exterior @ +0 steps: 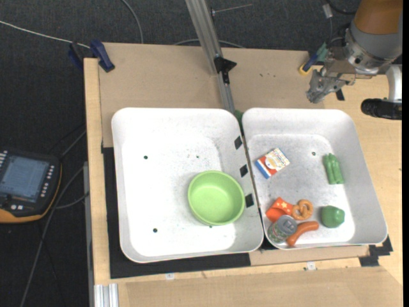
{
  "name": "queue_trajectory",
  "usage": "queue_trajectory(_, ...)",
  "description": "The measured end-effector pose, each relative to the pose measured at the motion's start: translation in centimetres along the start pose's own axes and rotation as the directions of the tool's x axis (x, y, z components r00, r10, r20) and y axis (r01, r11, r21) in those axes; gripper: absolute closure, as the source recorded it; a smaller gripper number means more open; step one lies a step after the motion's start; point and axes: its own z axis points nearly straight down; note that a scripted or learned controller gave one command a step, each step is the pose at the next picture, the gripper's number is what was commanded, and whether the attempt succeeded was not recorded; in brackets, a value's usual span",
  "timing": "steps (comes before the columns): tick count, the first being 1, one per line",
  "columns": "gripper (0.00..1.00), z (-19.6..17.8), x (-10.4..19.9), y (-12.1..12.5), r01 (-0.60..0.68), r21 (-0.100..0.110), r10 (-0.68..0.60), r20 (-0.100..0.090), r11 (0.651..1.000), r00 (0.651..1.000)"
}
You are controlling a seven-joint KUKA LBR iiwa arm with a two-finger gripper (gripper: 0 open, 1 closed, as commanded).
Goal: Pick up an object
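My gripper (pixel 318 89) hangs above the bench just beyond the far edge of the right bin (pixel 358 133), with nothing between its fingers. In that bin lie a small white, red and blue carton (pixel 272 162), a long green piece (pixel 333 169), a round green piece (pixel 332 217), an orange piece (pixel 280 207), a pretzel (pixel 304 208), a red sausage (pixel 301 231) and a grey lid-like object (pixel 283 228). A light green bowl (pixel 216 197) sits upright in the left bin (pixel 160 139), near its right wall.
A metal pole (pixel 206 31) slants down to the seam between the bins. Blue clamps (pixel 101 55) grip the bench's far left corner. A handheld pendant (pixel 25 183) lies on the floor at the left.
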Motion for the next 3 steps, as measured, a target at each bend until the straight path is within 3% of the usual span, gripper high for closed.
queue_trajectory(3,1.0,2.2,15.3,-0.4,0.002,0.001,-0.002,-0.001,1.0,1.0)
